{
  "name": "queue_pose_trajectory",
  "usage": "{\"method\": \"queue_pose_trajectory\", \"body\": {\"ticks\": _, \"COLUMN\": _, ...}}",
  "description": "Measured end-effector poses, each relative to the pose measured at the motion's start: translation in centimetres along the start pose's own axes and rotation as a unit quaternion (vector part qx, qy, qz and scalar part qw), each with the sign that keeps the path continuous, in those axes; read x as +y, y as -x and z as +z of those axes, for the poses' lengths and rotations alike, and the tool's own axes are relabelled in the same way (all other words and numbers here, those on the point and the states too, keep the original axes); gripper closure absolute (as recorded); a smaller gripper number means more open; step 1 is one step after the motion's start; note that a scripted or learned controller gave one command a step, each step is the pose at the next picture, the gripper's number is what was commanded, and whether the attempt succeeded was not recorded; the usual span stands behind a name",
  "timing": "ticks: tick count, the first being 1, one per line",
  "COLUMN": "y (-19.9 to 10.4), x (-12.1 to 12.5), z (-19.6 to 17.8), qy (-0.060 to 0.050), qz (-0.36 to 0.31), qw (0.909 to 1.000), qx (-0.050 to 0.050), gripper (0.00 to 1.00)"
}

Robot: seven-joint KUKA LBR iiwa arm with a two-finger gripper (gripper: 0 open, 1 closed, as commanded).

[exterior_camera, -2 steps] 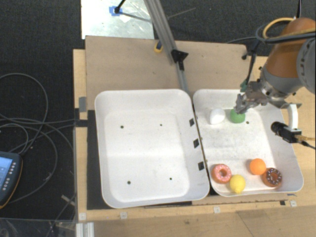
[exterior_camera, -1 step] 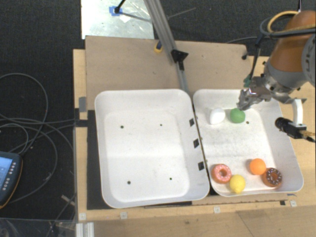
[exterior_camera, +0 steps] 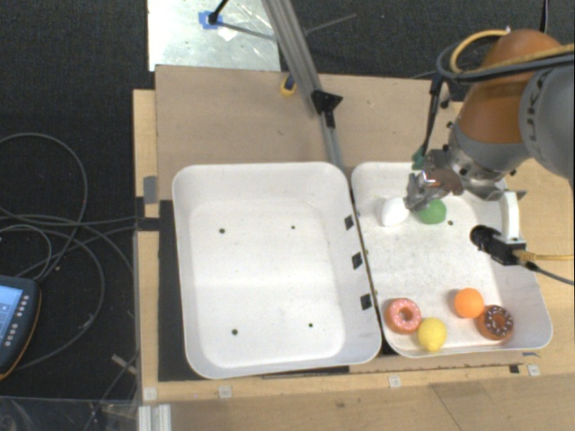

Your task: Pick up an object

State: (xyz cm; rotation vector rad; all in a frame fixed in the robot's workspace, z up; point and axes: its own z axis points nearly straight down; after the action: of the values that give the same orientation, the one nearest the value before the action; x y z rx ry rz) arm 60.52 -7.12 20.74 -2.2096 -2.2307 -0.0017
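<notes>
My gripper (exterior_camera: 420, 196) hangs low over the far part of the right bin (exterior_camera: 449, 259), close above a green round object (exterior_camera: 434, 212) and a white round object (exterior_camera: 393, 212) that lie side by side. The green one is partly hidden by the gripper. Near the bin's front edge lie a pink frosted donut (exterior_camera: 403, 314), a yellow lemon (exterior_camera: 432, 333), an orange (exterior_camera: 467, 303) and a chocolate donut (exterior_camera: 495, 322).
The left bin (exterior_camera: 269, 268) sits beside the right one, joined by black clips along the shared rim. A grey pole (exterior_camera: 301, 57) slants across the bench at the back. A black cable fitting (exterior_camera: 492, 242) hangs off the arm over the right bin.
</notes>
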Motion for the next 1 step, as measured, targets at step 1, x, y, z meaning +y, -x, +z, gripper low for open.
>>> {"method": "queue_pose_trajectory", "body": {"ticks": 1, "y": -4.79, "x": -1.61, "z": -1.41, "qy": 0.001, "qz": 0.000, "qw": 1.0000, "qx": 0.000, "gripper": 1.00}}
